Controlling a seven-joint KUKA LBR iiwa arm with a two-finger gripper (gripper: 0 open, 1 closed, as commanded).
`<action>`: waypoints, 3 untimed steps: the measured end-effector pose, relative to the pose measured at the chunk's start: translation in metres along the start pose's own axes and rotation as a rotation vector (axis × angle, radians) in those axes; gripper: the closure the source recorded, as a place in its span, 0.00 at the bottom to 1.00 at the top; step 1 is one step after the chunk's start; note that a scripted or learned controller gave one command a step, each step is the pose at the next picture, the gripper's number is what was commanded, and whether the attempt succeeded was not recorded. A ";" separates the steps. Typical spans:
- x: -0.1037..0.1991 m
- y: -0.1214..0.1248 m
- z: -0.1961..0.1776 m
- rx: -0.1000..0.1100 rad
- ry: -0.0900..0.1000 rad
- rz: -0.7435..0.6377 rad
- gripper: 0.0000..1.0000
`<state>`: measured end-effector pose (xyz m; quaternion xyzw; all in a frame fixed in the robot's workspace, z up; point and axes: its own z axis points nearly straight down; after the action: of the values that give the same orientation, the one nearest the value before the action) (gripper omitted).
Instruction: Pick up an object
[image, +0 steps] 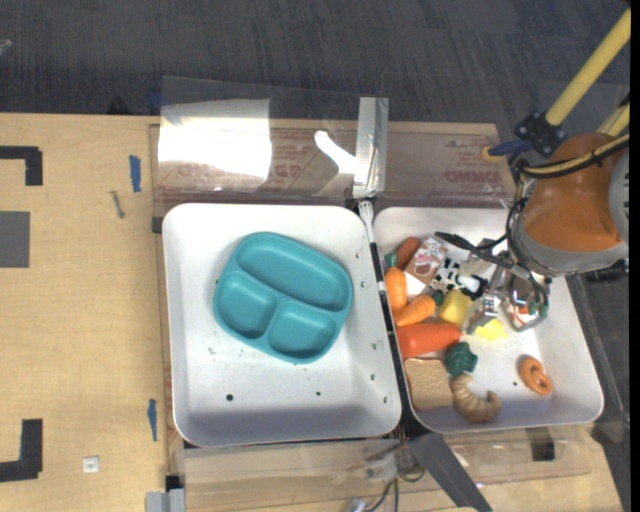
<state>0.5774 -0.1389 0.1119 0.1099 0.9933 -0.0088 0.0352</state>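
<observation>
Hovering end effector (490, 292) above yellow toy (455, 308).

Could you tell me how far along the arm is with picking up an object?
Done: the gripper has reached the right bin and sits low among the toy food near the yellow piece. In hand: nothing visibly; clutter hides its tips. Left: grasping and lifting. The carrot, croissant and pretzel lie in the bin; the teal tray sits in the left bin.

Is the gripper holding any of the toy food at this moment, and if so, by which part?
Cannot be told. The gripper is low in the right bin over the pile of toy food, but nothing can be made out in its grasp.
</observation>
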 end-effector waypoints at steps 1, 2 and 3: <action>0.003 -0.003 0.000 0.004 0.000 0.112 0.00; 0.014 -0.003 0.000 -0.007 -0.002 0.260 0.00; 0.026 0.004 -0.001 -0.005 -0.004 0.261 0.00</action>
<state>0.5529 -0.1292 0.1107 0.2381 0.9705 -0.0017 0.0385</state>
